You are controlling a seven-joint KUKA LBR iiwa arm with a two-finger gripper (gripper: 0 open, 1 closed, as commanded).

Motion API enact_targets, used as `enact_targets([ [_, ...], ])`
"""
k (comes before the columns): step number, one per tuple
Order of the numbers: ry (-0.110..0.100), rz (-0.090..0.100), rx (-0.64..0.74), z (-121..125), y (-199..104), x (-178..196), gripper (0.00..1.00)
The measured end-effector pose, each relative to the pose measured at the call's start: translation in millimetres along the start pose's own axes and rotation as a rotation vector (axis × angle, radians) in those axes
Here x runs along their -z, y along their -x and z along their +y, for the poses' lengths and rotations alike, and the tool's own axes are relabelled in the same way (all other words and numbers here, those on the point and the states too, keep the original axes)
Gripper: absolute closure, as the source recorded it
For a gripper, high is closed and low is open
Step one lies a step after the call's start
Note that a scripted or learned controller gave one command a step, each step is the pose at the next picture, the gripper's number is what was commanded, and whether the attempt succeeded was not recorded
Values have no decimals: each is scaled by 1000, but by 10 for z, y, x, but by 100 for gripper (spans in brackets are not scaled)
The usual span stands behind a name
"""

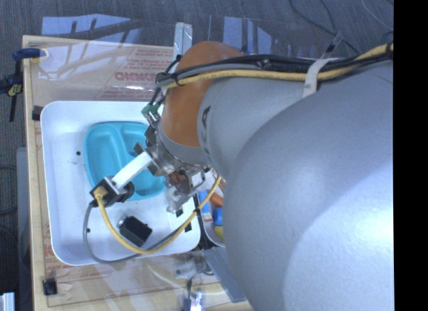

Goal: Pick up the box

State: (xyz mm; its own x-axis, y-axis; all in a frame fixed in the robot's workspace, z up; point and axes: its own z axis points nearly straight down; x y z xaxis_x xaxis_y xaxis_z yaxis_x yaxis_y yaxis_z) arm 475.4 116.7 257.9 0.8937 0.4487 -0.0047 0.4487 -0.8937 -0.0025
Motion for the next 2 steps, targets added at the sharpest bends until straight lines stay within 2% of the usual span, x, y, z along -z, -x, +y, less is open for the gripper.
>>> enact_targets([
  [1, -3, -5, 7, -10, -1, 86, 100],
  [2, -1, -5, -33, -256, -119, -1421, 100],
])
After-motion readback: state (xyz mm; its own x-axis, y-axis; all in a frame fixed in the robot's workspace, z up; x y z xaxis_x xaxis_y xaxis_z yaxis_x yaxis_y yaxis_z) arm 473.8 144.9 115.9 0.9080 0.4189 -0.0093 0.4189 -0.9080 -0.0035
